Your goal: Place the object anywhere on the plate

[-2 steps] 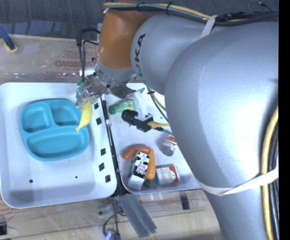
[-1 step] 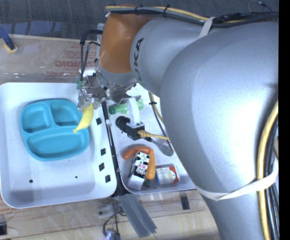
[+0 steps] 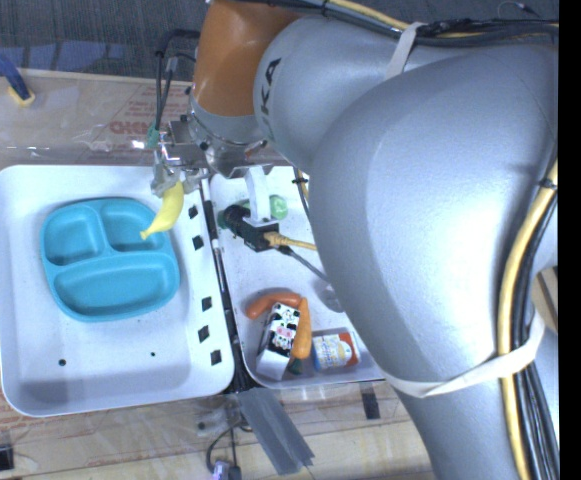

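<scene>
A: Gripper [image 3: 177, 171] state?

B: Clenched on the banana [image 3: 165, 213]. Top end pinched between the fingers, the rest hanging free below.

A: And where, exactly?

B: Over the left bin [image 3: 30, 368], near its far right corner. Carried in from the right on the grey arm [image 3: 420, 218], with the orange band [image 3: 232, 53] just above the wrist.

A: Banana against the plate [image 3: 80, 298]?

B: Tilted, lower tip pointing down and left. Hangs over the plate's right edge, at the far right compartment. Touching or just above: cannot tell from this angle.

A: Plate itself?

B: Blue, with three compartments: two small on the far side, one long on the near side. Lies flat on the floor of the left bin, toward the far half.

A: Right bin [image 3: 260, 268]?

B: Largely hidden under the arm. Holds an orange piece [image 3: 270, 303] toward the near end, lying crosswise. Just nearer than that, touching it, a black-and-white box [image 3: 283, 330]. Beside the box on the right, a can [image 3: 332, 350] with an orange label. Farther back, a small green thing [image 3: 278, 207], too small to name.

A: Any of those near the banana?

B: No, all well apart from it, past the wall between the two bins.
</scene>
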Available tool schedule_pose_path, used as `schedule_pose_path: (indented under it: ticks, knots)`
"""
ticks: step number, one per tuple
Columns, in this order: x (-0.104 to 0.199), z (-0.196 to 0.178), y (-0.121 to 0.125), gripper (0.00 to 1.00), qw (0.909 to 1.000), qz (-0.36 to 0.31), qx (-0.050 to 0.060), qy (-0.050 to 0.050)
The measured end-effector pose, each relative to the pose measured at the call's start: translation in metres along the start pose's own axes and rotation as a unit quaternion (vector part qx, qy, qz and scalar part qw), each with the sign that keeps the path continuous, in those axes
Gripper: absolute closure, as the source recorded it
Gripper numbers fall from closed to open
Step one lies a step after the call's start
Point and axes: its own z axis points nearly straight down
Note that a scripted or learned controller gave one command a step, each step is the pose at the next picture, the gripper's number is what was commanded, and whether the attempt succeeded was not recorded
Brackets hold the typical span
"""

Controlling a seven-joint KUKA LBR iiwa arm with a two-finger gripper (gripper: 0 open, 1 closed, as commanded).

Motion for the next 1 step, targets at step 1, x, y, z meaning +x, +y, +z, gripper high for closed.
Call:
schedule_pose_path:
  ticks: [1]
  knots:
    - [0.0004, 0.0, 0.0, 0.0, 1.0, 0.0, 0.0, 0.0]
